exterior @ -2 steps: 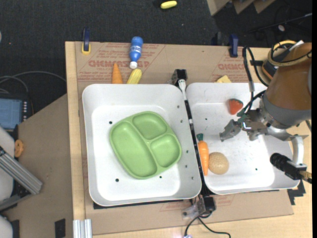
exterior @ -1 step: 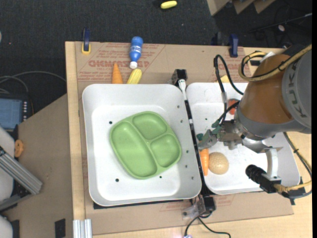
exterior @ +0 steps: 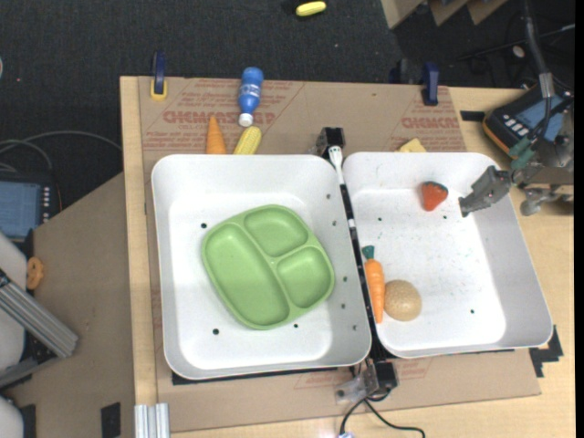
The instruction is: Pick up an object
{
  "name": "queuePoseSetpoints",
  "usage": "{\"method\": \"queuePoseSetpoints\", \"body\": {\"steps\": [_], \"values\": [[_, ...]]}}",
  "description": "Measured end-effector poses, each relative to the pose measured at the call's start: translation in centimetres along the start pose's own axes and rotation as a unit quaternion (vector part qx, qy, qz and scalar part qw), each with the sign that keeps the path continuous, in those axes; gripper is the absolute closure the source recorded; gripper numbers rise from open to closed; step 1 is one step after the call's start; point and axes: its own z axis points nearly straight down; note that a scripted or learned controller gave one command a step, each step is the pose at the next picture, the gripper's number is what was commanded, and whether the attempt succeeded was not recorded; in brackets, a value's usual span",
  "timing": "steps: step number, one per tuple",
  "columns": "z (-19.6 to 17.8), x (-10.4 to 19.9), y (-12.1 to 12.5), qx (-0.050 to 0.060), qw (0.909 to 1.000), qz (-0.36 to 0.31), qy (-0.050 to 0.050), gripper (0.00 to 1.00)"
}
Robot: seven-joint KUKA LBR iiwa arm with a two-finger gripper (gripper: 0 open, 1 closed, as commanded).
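Approach step: the gripper (exterior: pixel 467 205) hovers at the right white bin's (exterior: pixel 511 272) far right edge, just right of the red plastic strawberry (exterior: pixel 433 194). I cannot tell whether its jaws are apart. Next comes centring over the strawberry, then descending.

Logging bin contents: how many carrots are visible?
2. One carrot lies in the right bin beside its left wall; another carrot lies on the board behind the left bin.

The hand (exterior: pixel 478 196) hovers near a strawberry (exterior: pixel 434 194) in the right bin (exterior: pixel 511 272).
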Motion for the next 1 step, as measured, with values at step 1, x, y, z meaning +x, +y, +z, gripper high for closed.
{"method": "queuePoseSetpoints", "body": {"steps": [1], "values": [[16.51,5.75,-0.77,0.019,0.9998,-0.003,0.004,0.0]]}}
